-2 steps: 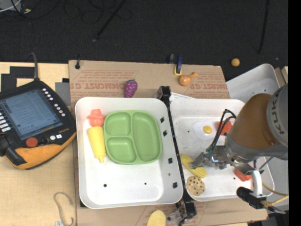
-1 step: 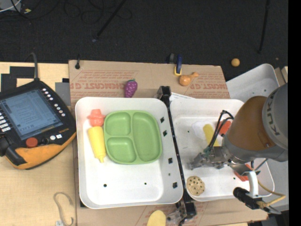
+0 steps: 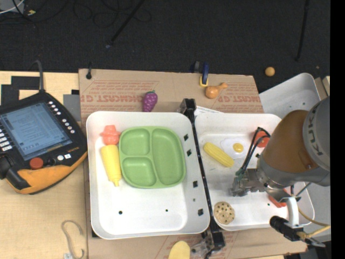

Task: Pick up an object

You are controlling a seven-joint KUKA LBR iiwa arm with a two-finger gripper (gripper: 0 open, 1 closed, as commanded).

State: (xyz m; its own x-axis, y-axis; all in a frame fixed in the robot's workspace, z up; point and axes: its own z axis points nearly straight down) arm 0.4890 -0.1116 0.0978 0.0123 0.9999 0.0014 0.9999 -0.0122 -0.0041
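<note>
Looking down through the fixed overhead camera, I see the grey arm with its orange band (image 3: 288, 144) reaching in from the right and hanging over the right-hand shallow white bin (image 3: 215, 124). The jaws (image 3: 241, 188) sit low above that bin's floor, dark and foreshortened, and I cannot tell how far apart they stand or whether they have anything between them.

In the same bin, a yellow toy corn cob (image 3: 218, 154) lies at a slant just beside a toy fried egg with a yellow yolk (image 3: 235, 147), both up and left of the jaws. A round, speckled tan cookie (image 3: 223, 212) rests near the bin's front rim, below and left of the jaws. A small red piece (image 3: 262, 140) peeks out at the arm's edge; I cannot make out what it is.

The left-hand white bin (image 3: 140, 220) carries a green plastic tray with three compartments (image 3: 151, 158), with a yellow squeeze bottle (image 3: 111, 164) touching its left side and a pink-orange toy (image 3: 110, 135) above the bottle.

On the desk, a black and orange control pendant (image 3: 38, 139) lies well left of the bins.
</note>
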